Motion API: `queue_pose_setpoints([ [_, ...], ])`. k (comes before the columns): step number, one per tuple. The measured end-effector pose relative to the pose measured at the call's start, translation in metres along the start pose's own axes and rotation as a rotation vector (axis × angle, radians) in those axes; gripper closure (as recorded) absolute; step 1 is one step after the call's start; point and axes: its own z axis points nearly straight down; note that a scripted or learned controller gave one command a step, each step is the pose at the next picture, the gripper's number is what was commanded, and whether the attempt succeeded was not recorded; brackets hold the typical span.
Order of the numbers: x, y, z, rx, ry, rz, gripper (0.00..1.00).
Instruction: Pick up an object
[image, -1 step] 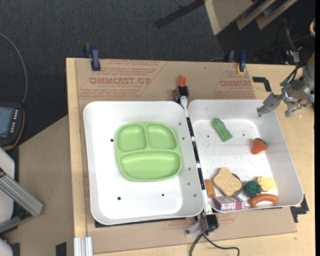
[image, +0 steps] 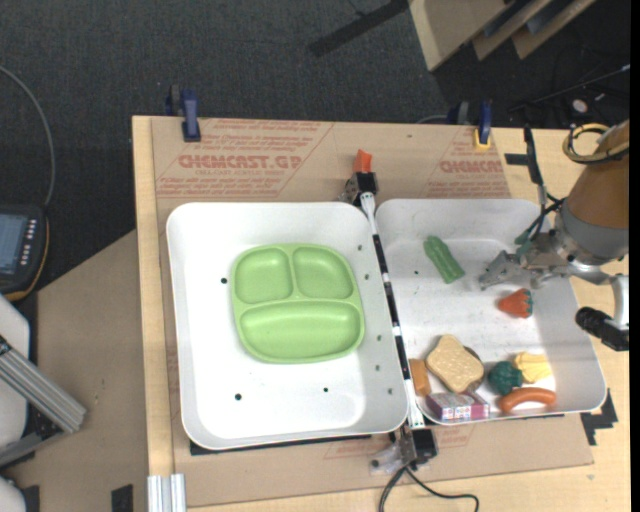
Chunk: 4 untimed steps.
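- Pincer (image: 512, 268): metal two-finger gripper, hung over right white bin (image: 470, 215), fingers spread, nothing between them.
- Sat just above small red strawberry-shaped toy (image: 515, 304), likeliest target; could have nudged it aside instead of straddling it.
- Green cylindrical toy (image: 442, 257) lay just left, apart.
- Could have shut on air if lowered off-centre.
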Motion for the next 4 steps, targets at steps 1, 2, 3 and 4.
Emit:
queue_pose_setpoints([
  [1,0.013,-0.041,0.012,0.008,0.003,0.003,0.00],
  [2,-0.004,-0.028,0.012,0.008,0.010,0.000,0.00],
  [3,-0.003,0.013,0.012,0.006,0.011,-0.003,0.00],
  [4,0.043,-0.015,0.011,0.007,0.003,0.000,0.00],
])
